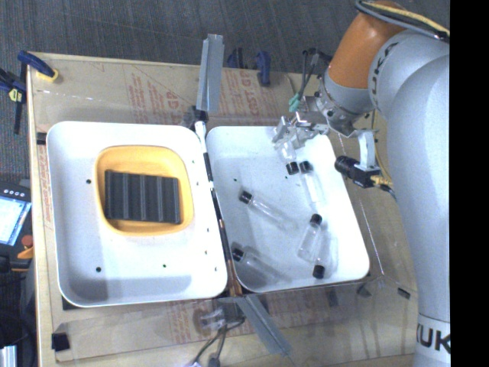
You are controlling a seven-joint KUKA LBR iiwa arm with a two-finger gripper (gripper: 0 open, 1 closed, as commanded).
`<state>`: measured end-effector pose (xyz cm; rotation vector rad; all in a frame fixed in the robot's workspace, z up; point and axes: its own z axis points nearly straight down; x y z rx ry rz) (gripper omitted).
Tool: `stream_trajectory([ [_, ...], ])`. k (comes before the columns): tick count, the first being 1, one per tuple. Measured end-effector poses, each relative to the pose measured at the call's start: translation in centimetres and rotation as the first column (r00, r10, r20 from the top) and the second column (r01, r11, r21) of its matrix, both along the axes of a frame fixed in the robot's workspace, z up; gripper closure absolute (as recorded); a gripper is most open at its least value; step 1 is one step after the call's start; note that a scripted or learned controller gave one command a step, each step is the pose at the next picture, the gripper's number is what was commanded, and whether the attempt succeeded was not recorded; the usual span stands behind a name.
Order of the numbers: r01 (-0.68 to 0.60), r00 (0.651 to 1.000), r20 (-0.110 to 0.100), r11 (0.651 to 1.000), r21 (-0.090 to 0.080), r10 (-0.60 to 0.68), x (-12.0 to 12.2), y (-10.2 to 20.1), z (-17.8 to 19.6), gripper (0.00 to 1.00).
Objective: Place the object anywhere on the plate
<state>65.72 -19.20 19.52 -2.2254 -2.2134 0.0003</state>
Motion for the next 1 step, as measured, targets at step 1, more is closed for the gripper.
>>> stream_trajectory([
  [1,-0.045,0.999,-0.002,0.999,0.000,0.045,-0.04,6.80,1.77,1.00],
])
